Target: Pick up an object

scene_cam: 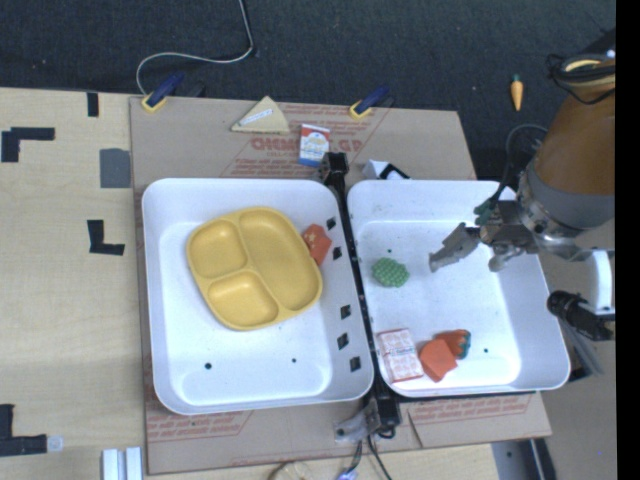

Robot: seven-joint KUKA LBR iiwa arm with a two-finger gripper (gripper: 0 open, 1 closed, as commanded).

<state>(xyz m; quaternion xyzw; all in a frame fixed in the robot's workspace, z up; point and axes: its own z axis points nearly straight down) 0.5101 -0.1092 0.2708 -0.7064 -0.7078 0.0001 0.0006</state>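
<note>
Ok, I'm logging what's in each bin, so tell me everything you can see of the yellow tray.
The yellow tray is a rounded, glossy, plastic-looking plate split into three compartments by raised ridges. It lies flat, turned at an angle, in the upper middle of the left bin. All three compartments look bare. A small orange-red object sits at its right edge, seemingly touching it.

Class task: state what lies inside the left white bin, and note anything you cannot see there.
Inside the left bin lie a yellow divided tray and a small orange-red object touching the tray's right edge. Whatever is under the tray is covered.
</note>
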